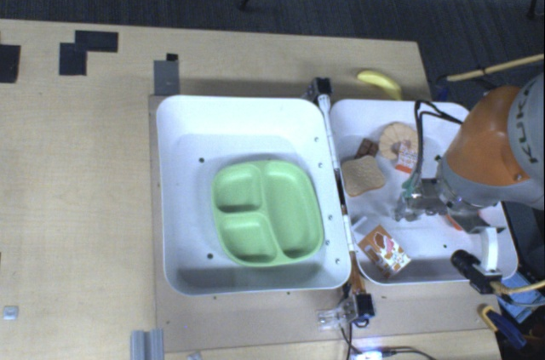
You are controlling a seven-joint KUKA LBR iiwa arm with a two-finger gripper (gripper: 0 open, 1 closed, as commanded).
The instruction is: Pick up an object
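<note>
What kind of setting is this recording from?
Most likely a robotics lab's picking bench: a grey and orange arm reaches over two white bins on a wooden bench, with a green divided tray and small items for grasping trials.

A robotics lab is suggested by the plywood desk (pixel 85 205), two white bins (pixel 183 128), cables and carpet.

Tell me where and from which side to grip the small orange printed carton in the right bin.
Grip the small orange printed carton across its two longer flat sides, coming straight down from above. It lies flat and skewed near the near-left corner of the right white bin, so turn the gripper to match; the bin wall probably blocks a low sideways approach.
</note>
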